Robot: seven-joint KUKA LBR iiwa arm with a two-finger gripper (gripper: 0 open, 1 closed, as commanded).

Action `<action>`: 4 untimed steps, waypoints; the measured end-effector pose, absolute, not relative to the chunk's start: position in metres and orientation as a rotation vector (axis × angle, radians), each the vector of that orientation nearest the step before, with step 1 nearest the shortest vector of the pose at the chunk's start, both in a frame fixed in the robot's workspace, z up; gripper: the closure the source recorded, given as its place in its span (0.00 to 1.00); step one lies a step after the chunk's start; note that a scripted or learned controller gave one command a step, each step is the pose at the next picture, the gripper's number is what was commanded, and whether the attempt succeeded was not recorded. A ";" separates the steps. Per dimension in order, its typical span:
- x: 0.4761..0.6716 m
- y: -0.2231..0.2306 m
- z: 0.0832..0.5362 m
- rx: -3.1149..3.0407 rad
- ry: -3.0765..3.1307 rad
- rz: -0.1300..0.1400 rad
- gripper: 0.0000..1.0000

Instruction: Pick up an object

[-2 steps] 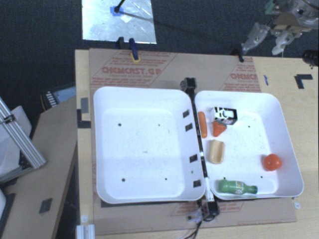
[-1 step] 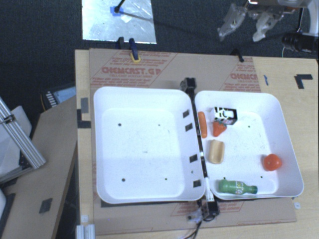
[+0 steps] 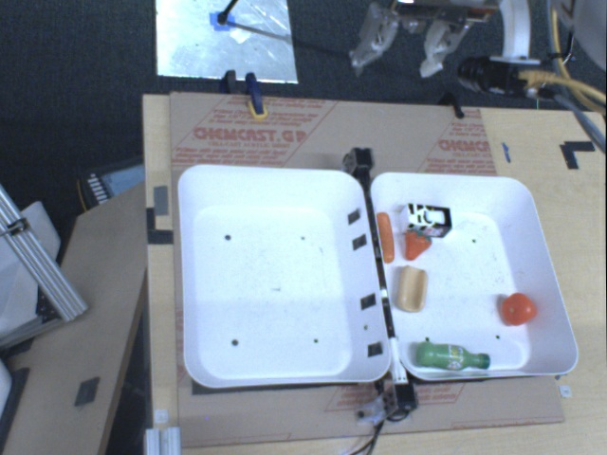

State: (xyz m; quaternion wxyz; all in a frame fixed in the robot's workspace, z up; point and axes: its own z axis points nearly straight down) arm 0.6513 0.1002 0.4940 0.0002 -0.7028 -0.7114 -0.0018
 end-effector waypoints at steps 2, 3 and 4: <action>0.668 0.238 0.498 -2.210 -2.230 0.001 0.00; 0.668 0.234 0.470 -2.220 -2.223 0.001 0.00; 0.577 0.234 0.245 -2.214 -2.215 0.027 0.00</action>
